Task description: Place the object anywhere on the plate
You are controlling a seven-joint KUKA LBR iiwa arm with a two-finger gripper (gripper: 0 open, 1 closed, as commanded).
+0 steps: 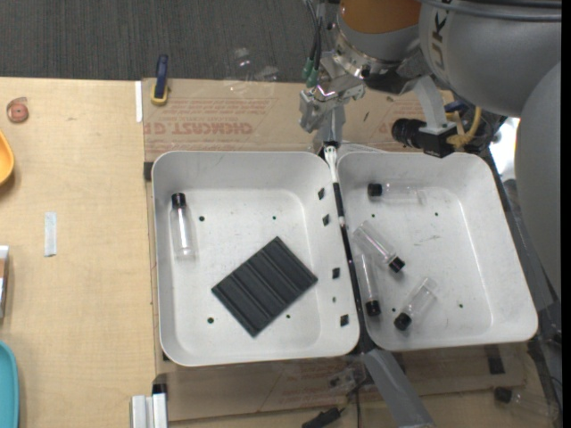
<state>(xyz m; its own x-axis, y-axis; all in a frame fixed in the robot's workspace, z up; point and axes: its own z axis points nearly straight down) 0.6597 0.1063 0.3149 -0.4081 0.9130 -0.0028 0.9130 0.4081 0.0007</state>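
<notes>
The gripper (328, 119) hovers beyond the far rim of the left bin (169, 328), above the seam between bins; whether its jaws are apart I cannot tell. In that bin a black ribbed plate (265, 285) lies flat, a clear capped vial (182, 226) well apart toward its left wall.

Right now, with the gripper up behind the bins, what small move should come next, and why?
Probably lower the gripper toward the vial in the left bin. The gripper sits above the bins' far edge with nothing seen between its fingers, and that vial lies apart from the black ridged plate, not on it.
</notes>
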